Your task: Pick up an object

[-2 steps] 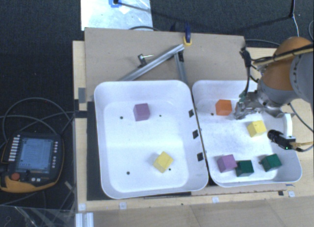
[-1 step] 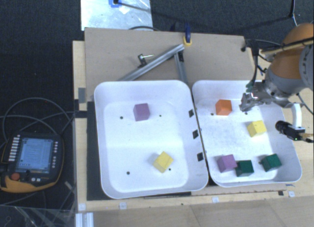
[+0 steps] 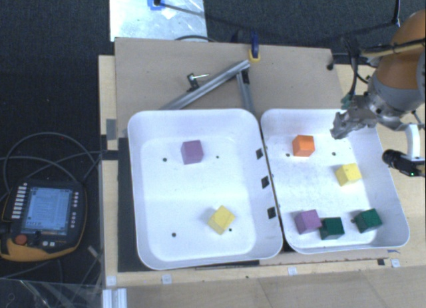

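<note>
Bench [image 3: 219,70] of tan board on dark carpet [image 3: 46,54], tool [image 3: 341,127] state unclear.

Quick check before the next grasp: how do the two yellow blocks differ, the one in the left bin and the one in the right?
The left-bin yellow block shares its bin with a single purple block; the right-bin yellow block has four neighbours. The left-bin yellow block looks a deeper yellow; the right-bin yellow block looks paler. The right-bin one lies nearer the gripper. Both are small cubes, lying free and turned askew to the bin walls.
</note>
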Robot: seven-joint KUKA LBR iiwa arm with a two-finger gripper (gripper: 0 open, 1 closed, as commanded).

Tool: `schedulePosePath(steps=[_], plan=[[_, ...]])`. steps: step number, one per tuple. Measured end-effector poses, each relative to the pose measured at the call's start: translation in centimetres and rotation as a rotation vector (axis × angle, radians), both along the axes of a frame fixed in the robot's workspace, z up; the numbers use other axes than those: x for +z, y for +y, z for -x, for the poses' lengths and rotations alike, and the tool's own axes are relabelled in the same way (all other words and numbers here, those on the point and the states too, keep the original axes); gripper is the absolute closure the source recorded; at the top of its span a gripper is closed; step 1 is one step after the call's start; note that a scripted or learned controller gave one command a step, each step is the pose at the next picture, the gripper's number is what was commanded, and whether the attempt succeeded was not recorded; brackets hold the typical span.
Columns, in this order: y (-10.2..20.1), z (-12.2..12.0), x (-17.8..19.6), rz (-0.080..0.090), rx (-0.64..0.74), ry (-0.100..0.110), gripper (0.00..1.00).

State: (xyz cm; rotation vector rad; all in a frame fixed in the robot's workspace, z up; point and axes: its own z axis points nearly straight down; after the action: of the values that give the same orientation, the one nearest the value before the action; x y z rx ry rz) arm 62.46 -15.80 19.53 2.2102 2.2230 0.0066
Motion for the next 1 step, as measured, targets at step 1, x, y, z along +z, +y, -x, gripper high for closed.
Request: schedulePosePath(steps=[1], plan=[[1.05, -0.07, 5.42, 0.000, 0.001, -0.001, 1.00]])
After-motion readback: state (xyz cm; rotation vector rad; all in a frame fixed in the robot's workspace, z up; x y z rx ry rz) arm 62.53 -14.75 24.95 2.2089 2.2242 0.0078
